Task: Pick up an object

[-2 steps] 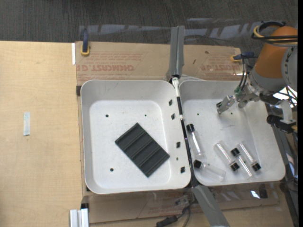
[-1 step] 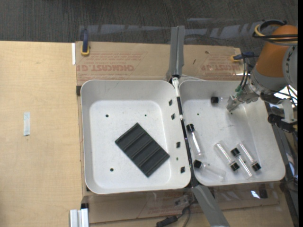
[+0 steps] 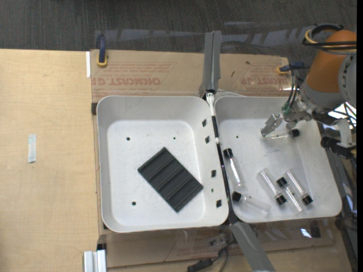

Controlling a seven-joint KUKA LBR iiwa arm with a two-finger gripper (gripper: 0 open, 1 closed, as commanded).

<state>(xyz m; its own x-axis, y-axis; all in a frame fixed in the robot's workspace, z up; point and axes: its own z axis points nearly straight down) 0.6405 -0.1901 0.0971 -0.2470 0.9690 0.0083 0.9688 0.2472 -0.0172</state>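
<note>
Clear vials with black caps [image 3: 282,187] scattered at near side of right bin [image 3: 317,211], one vial [image 3: 279,131] seen clamped between claw [image 3: 276,124] fingers at far side, ridged black slab [image 3: 170,179] laid in left bin [image 3: 108,152].

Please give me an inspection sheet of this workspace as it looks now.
Surface: two shallow white bins side by side on cardboard.
Job's things: dark ribbed rectangular panel in left bin; clear plastic tubes with black caps in right bin.
Clutter: nothing seen.
Grippers: two-finger gripper over right bin's far area, above a tube.
Cables: thin wires by the wrist.
Surroundings: wooden bench, grey carpet.
</note>
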